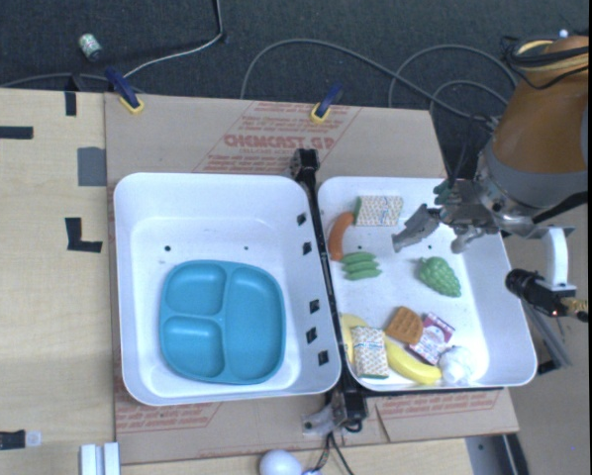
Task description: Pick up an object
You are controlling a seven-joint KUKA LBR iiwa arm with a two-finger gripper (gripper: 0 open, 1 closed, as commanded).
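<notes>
While the fingers (437,234) hang spread and empty, the banana (407,361) lies lengthwise toward lower right.

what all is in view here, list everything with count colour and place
bins: 2, white, side by side on the bench
divided plate: 1, blue, left bin
orange piece: 1, orange, right bin by the divider
green pod: 1, green, right bin upper left
wrapped packet: 1, pale, right bin top
leafy green item: 1, green, right bin centre
banana: 1, yellow, right bin front
brown cracker: 1, brown, above the banana
clamps: 2, yellow and blue, cardboard's far edge
gripper: 1, grey, open, above the right bin
</notes>
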